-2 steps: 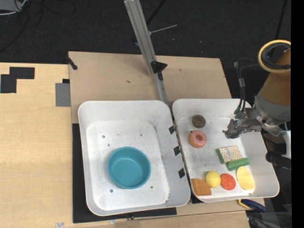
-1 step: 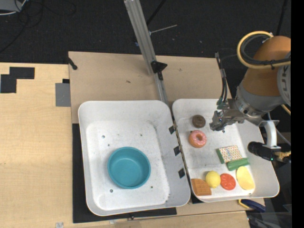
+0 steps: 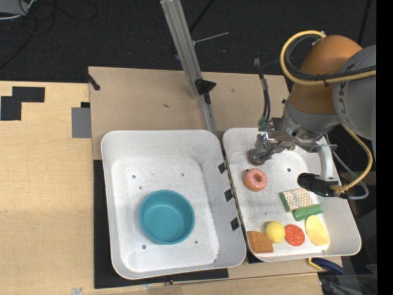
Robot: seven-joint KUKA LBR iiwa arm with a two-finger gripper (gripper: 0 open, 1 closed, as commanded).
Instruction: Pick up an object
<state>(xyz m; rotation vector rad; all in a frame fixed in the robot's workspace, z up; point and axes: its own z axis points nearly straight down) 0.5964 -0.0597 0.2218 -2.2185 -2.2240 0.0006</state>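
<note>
Reaching into the right bin (image 3: 242,141), nothing picked yet.
I see the left bin (image 3: 123,149) with its teal bowl (image 3: 166,216); my gripper (image 3: 259,154) sits low at the right bin's far end, just beyond the pink donut (image 3: 255,179). Its opening I cannot tell. Next I'd centre over the donut.

Bench: light wooden surface (image 3: 43,183). Two shallow white plastic bins rested on it side by side, touching: a larger left bin (image 3: 116,149) toward the front edge and a smaller right bin (image 3: 236,137) near the front right corner.
</note>
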